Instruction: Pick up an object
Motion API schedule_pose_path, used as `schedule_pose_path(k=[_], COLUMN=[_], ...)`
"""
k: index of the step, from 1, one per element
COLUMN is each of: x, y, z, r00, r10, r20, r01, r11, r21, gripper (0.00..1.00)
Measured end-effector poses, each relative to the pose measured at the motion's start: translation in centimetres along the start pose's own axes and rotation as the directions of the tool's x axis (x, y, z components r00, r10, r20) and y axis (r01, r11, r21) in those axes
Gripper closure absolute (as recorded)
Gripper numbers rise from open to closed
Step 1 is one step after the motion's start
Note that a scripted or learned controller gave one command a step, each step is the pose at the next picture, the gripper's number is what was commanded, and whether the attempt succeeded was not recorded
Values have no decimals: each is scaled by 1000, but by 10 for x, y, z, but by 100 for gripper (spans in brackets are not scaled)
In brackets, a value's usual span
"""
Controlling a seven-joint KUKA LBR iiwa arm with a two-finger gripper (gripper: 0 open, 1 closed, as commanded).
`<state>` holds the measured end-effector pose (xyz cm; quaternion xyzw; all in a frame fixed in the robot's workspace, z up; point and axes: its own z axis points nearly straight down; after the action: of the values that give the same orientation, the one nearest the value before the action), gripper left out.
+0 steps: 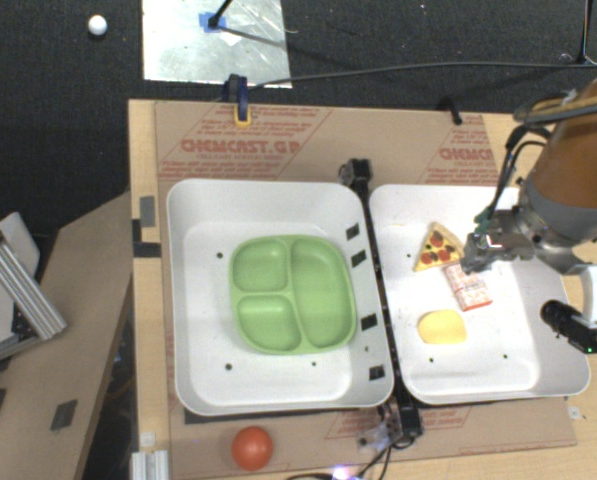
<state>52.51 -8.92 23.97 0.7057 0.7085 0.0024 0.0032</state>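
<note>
Gripper [475, 253] hangs low over the right bin [553, 368], at the end of the arm [578, 183] that comes in from the right. Whether it is released or clenched cannot be told from this view: its tip is small, dark and partly merged with the wrist hardware. Nothing can be seen held in it.

Three things lie in the right bin. A pizza slice [437, 247] rests toward the back, just left of the gripper. A small red-and-white packet [468, 288] lies just below the gripper, close enough that the tip seems to be at or beside its upper end; contact cannot be confirmed. A yellow piece [442, 327] sits nearer the front edge, a little apart from the packet. All three look flat on the bin floor.

The left bin [193, 268] holds a green tray [292, 293], well apart from the arm. An orange ball [252, 447] sits on the bench in front of the bins.

As a judgement, the task is at the approach or grasp stage and not done. The arm has been brought down among the objects, and the packet or the pizza slice appears the likely target. No object is raised off the floor. What is left is closing on one of them and lifting it clear of the bin. The two candidates lie close together, so the grasp could catch an edge or nudge the neighbour instead.
</note>
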Motion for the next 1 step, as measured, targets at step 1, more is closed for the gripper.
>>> schedule_pose_path(k=[1], x=[56], y=[31], z=[2], r00=[1000], r10=[-6], r20=[-2], r01=[6], r11=[1000], r21=[4], gripper=[100])
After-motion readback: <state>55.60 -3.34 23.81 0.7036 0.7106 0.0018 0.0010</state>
